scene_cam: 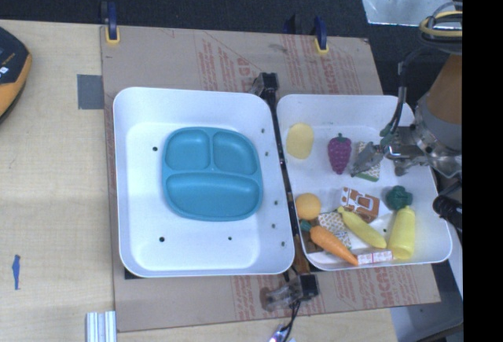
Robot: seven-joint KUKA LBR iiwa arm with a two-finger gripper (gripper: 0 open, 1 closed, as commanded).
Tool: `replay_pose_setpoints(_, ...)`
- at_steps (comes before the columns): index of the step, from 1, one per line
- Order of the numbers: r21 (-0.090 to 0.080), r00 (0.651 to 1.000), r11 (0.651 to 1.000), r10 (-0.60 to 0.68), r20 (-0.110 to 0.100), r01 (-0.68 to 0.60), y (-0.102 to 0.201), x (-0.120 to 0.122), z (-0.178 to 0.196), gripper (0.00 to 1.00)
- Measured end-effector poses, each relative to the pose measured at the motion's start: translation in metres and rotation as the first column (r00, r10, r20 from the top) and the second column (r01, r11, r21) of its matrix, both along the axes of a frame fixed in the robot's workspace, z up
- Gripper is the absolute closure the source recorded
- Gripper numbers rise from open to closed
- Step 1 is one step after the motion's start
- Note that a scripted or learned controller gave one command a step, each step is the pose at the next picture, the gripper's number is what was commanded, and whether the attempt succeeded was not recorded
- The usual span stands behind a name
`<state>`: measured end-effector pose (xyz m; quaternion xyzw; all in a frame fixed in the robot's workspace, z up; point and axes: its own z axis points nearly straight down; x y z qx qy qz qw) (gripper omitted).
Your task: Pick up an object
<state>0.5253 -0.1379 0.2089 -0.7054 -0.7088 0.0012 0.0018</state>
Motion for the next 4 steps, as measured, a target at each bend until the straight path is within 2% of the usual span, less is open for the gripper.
replay_pose_setpoints(1,-0.002,1.000,1.000,0.005,0.003,-0.005,0.023,0.070,-0.090,0.00)
replay_pose_setpoints(2,-0.002,1.000,1.000,0.000,0.006,0.000,-0.011,0.109,-0.115,0.00)
replay_pose_setpoints(3,-0.001,1.000,1.000,0.003,-0.001,-0.003,0.026,0.093,-0.117,0.00)
replay_pose_setpoints(4,-0.002,1.000,1.000,0.001,0.005,-0.001,0.011,0.113,-0.115,0.00)
